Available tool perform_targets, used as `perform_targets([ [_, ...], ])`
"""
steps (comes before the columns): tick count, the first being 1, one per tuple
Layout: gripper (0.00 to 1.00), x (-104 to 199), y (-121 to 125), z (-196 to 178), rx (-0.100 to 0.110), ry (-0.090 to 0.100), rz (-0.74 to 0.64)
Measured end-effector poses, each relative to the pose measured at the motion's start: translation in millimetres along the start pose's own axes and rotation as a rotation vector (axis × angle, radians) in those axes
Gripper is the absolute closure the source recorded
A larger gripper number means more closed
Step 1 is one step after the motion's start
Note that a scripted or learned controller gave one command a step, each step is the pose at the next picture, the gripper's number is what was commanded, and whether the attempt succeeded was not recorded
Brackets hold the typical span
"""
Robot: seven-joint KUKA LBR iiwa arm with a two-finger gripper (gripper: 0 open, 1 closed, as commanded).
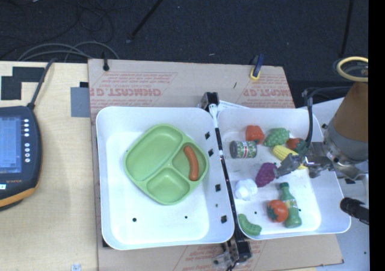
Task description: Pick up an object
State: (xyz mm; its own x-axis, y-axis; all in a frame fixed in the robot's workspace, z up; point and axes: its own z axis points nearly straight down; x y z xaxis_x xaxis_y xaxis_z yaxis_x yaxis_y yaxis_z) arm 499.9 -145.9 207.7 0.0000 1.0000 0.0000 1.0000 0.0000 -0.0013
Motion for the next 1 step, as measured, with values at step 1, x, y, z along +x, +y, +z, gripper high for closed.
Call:
perform_targets([
  [1,1.0,-0.8,0.0,-9.8,0.002,0.001,0.001],
])
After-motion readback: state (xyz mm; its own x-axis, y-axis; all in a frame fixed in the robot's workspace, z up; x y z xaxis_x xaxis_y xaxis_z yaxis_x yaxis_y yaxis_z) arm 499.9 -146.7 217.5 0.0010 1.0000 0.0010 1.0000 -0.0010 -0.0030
